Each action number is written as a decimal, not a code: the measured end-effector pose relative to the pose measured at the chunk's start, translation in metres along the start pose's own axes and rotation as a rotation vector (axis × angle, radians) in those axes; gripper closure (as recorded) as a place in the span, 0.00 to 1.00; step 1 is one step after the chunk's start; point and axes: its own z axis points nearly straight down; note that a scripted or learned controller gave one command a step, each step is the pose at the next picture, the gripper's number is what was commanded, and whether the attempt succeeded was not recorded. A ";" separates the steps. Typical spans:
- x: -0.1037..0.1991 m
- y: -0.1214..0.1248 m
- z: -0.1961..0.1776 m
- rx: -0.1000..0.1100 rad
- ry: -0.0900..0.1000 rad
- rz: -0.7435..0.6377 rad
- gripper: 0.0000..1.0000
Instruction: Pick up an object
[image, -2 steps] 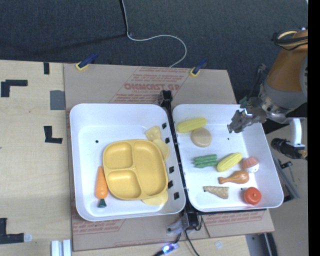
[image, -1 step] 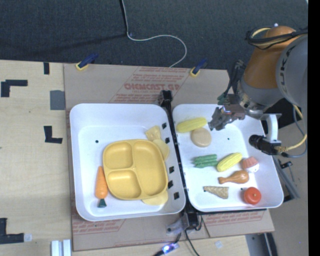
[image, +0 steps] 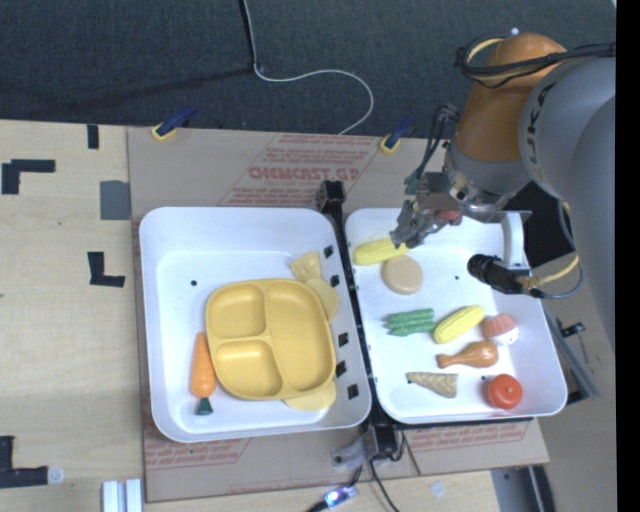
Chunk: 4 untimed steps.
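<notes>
Over the right bin's (image: 520, 400) far left corner my gripper (image: 405, 236) is hanging, its tips touching a yellow banana (image: 375, 251); whether they are spread or pinching it I cannot tell. Just beside the banana a tan round cookie (image: 403, 275) is lying. Nearer the front, green beans (image: 409, 321) and a corn cob (image: 458, 323) are resting. A yellow divided plate (image: 268, 337) is sitting in the left bin (image: 165, 300).

One fixed overhead camera looks slantwise down on both bins (image: 160, 330).
</notes>
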 end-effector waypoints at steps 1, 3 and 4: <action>0.017 0.005 -0.006 0.001 -0.001 0.003 1.00; 0.016 0.008 -0.009 0.001 -0.002 0.005 1.00; 0.009 0.017 -0.010 0.001 -0.002 0.005 1.00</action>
